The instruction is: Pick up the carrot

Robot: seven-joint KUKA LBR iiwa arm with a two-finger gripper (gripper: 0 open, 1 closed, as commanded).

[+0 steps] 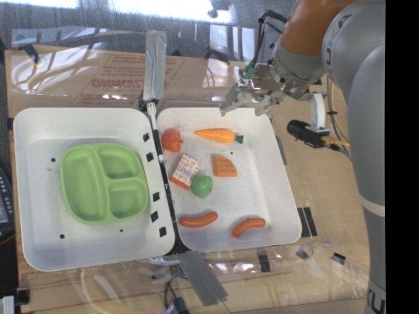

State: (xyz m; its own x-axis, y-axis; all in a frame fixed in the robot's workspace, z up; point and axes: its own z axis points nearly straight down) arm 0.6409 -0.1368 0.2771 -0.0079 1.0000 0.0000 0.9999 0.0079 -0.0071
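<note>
1. Camera view: the hand (247,104) hovers above the right bin's (283,175) far rim, fingers spread and holding nothing.
2. The carrot (215,135) lies just below and left of the hand, tip left, green stem right.
3. Judgement: lower the hand straight, straddling the carrot's middle crosswise.

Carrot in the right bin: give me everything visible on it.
The carrot is a smooth orange toy, plastic by its look, tapering to a point on the view's left with a small dark green stub at its right end. It lies flat, roughly horizontal, near the far wall of the right bin. Nothing touches it; the tool hangs above and beyond it, fingers spread.
</note>
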